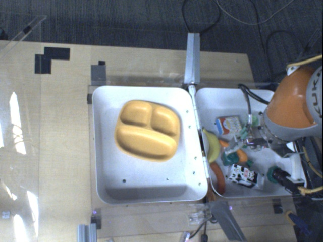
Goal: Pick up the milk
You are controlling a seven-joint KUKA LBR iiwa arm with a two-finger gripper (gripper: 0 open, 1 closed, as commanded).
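The right bin (222, 99) is the reference for everything below. The arm (295, 105) enters over the bin's right side, its orange band and grey wrist covering much of that half and hiding the bin floor beneath. The gripper (246, 141) sits low over the bin's middle, among the clutter; glare and the wrist hardware blur it, so I cannot tell how its claw stands, nor whether anything sits inside it. The milk (228, 124), a small carton with a red and white face, lies in the bin's middle, just left of the gripper and above it in the picture; its right edge is partly covered by gripper parts. A yellow banana (213, 145) lies along the bin's left wall. A teal item (231, 158) and an orange item (241, 155) sit just below the gripper, too small to identify. A black and white box (243, 175) rests near the bin's front edge. A reddish-brown object (218, 178) at the front left corner is cut off by the rim. In the left bin (103, 135) lies a yellow sectioned tray (148, 129).
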